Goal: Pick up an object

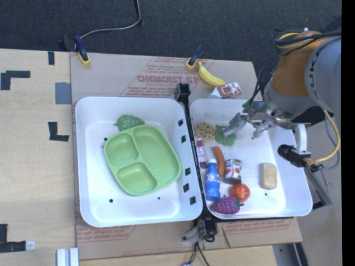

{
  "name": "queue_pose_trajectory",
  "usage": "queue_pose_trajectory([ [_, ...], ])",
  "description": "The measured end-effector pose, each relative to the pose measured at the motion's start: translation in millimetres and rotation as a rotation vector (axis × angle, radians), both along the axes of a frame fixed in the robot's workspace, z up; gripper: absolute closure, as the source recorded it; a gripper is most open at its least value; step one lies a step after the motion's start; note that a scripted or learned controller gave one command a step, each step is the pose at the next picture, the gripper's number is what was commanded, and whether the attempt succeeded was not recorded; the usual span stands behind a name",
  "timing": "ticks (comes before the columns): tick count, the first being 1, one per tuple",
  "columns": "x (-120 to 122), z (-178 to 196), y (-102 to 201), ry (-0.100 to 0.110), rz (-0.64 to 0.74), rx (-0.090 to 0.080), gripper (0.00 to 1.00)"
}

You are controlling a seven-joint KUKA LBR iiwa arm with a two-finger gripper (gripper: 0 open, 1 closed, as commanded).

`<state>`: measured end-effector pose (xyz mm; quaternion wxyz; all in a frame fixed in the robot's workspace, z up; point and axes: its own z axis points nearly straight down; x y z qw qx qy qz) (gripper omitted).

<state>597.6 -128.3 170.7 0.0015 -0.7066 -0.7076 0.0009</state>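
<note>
Resting on cardboard sheet (161, 76) | white bins (89, 148) | dark carpet (194, 15) behind

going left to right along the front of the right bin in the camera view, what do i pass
blue bottle → purple grapes → tomato → tan bread piece
</note>
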Motion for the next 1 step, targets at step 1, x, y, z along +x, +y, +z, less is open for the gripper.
queue_pose_trajectory([
  [1, 29.7, -81.5, 17.0, -0.012, -0.001, -0.005, 0.0],
])
